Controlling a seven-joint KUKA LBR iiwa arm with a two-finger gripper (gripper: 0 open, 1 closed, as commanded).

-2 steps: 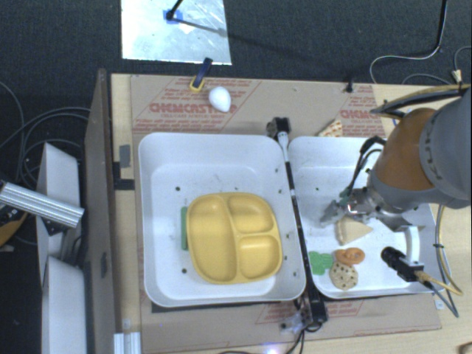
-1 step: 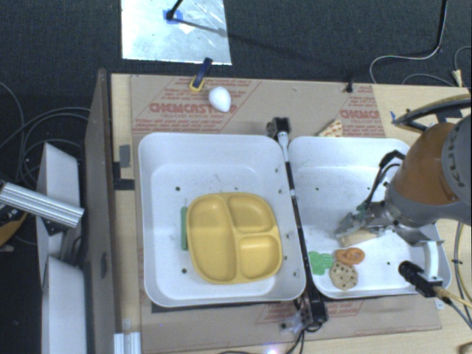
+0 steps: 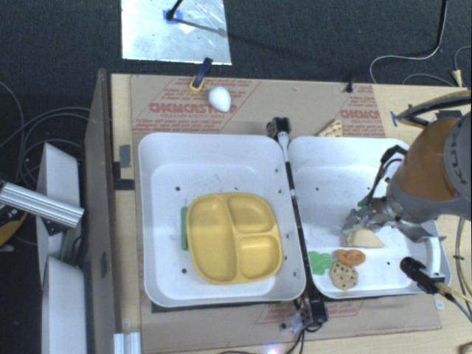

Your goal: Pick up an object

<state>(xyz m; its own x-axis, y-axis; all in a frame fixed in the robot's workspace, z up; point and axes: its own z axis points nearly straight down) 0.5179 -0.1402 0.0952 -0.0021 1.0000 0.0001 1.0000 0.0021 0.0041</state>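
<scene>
Arm: grey with an orange band (image 3: 435, 168), reaching in from the right over the right bin
Gripper: (image 3: 359, 220) low over the middle of the right bin, its tip just above the wedge's upper left edge
Claw state: cannot tell from here whether it is wide, narrow or holding anything; the wrist hides too much
Wedge: (image 3: 366, 238) pale and flat on the floor of the right bin, right under the gripper tip; whether they touch I cannot tell
Orange piece: (image 3: 350, 257) just below the wedge, near the front wall of the right bin
Cookie: (image 3: 343, 275) speckled and round, just beside the orange piece, closest to the front rim
Green piece: (image 3: 320, 261) in the right bin's front left corner, beside the cookie
Right bin: (image 3: 346, 147) white and shallow, its far half bare
Left bin: (image 3: 169, 153) white, touching the right bin along the middle
Plate: (image 3: 234, 236) yellow, three compartments, lying flat in the front half of the left bin
Green strip: (image 3: 184, 228) against the plate's left edge
Egg: (image 3: 219, 98) white, on the cardboard (image 3: 162, 105) behind the left bin, outside both bins
Cracker: (image 3: 332, 129) tan corner showing just behind the right bin
</scene>
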